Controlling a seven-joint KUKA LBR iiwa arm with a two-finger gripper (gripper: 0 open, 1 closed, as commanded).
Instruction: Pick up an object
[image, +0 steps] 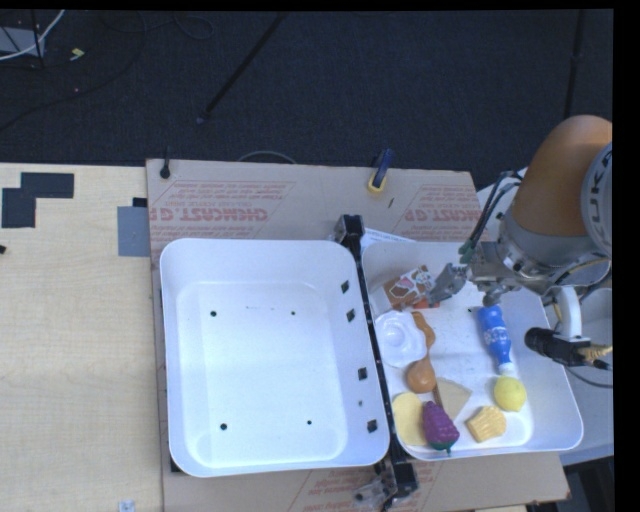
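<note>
The tabletop (70, 330) is pale wood, and a sheet of brown cardboard (270, 205) lies on it under two shallow white bins set side by side. The left bin (180, 300) is the bigger expanse of white from where I stand, its floor marked with a few small dark dots. The right bin (555, 420) carries all the small things.

The arm (565, 190) comes in from the right, grey with a broad orange band, and bends down over the upper part of the right bin. Its gripper (447, 283) hangs low near the bin's upper left, just beside a brown and white packet (405, 288). The fingers look close together, but I cannot tell whether they are shut or have hold of anything; the packet may be touching them, and I cannot say for sure.

Below the packet lies a white lidded cup (398, 340), with a narrow orange piece (425, 328) along its right side. A blue and white tube (495, 338) lies lengthwise further right, apart from the rest. Toward the near end of the bin sit a brown round thing (421, 376), a pale yellow piece (406, 412), a purple toy (438, 424) touching it, a yellow block (486, 424) and a yellow lemon (509, 393).

A small blue and yellow clip (380, 172) sits on the cardboard's far edge.
</note>
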